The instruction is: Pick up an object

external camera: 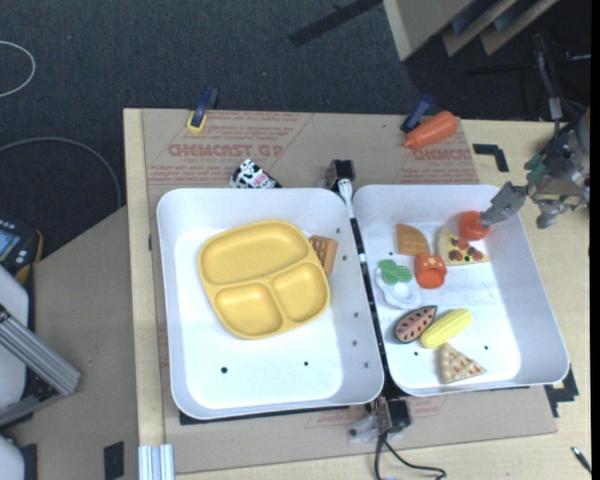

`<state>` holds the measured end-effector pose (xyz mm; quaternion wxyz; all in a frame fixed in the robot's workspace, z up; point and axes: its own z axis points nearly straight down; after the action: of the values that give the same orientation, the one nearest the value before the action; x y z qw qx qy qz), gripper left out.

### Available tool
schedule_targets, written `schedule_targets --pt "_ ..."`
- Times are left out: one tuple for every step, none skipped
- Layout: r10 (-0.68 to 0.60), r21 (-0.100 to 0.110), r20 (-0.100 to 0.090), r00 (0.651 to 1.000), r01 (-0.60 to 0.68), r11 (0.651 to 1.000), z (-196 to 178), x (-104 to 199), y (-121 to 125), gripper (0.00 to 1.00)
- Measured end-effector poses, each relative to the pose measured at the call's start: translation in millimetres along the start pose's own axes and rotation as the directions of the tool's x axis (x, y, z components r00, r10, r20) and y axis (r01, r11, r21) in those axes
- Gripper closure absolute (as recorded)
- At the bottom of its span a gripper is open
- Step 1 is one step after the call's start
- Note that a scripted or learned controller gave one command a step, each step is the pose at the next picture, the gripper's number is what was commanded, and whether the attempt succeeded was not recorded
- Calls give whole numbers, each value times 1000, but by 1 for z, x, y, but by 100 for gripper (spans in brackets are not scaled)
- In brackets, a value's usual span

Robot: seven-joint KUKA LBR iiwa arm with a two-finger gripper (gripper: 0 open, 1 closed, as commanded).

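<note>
We look down on a dark grey carpeted floor (84,66) around the pale wooden bench (141,281). A thin cable (14,66) loops on the carpet at upper left, and beige furniture (459,23) stands at the top edge. Light is even.

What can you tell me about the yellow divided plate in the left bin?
The yellow divided plate looks like smooth plastic, with three compartments: one long and two smaller. It lies flat, turned at a slant, in the upper part of the left bin. A small waffle-like piece touches its right edge.
</note>
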<state>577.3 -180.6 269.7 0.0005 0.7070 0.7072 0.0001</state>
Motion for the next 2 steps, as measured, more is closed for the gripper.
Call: schedule_targets --pt "0 7 -2 1000 0 1000 43 2 -1 0" --pt "0 7 -3 1000 0 1000 99 10 -8 0"
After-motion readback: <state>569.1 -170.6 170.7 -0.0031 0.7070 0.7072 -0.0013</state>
